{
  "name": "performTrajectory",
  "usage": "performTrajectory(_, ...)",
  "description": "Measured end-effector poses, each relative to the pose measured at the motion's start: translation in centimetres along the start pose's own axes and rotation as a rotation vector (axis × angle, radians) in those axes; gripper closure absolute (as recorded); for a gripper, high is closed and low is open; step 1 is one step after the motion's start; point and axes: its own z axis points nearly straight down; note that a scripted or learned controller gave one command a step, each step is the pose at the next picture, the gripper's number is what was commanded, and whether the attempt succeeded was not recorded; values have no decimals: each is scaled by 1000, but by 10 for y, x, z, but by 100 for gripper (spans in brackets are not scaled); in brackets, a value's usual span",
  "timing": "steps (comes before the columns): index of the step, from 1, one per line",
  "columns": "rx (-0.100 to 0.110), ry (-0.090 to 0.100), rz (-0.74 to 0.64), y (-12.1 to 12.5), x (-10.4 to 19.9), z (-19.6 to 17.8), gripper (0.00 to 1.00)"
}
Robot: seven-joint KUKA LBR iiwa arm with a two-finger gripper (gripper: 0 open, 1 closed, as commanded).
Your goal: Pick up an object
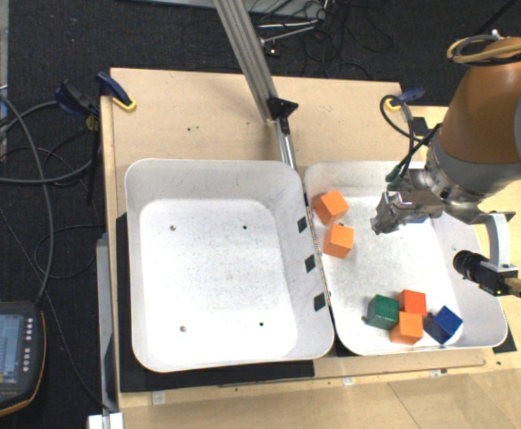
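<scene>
A grey arm [488,123] with an orange band is seen reaching in over the right-hand white bin [474,266], its pincer [387,222] held above the bin's upper middle part, with nothing seen between its fingers; whether the pincer is open or closed cannot be told from this angle. Taking that right bin as the landmark, two orange blocks are found near its upper left corner: the upper orange block [331,206] lies tilted close to the bin's left wall, and the lower orange block [339,240] is set just below it, the two near each other but not clearly touching. Both are placed to the left of the pincer and apart from it. At the bin's lower edge a cluster of four blocks is gathered: a green block [384,311] at the left, a third orange block [413,301] beside it, a fourth orange block [407,327] just below that, and a blue block [442,323] at the right, nearest the bin's lower right corner. The cluster is well apart from the pincer. To the left of the right bin, touching it along the shared wall, the second white bin [144,239] is laid on the wooden surface [197,105]. A slanted metal rail [247,43] is seen running down to the right bin's upper left corner
</scene>
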Motion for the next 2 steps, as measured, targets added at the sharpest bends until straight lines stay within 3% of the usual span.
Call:
performTrajectory(1, 0, 0, -1, 25, 58, 4, 100)
performTrajectory(2, 4, 0, 1, 34, 102, 18, 100)
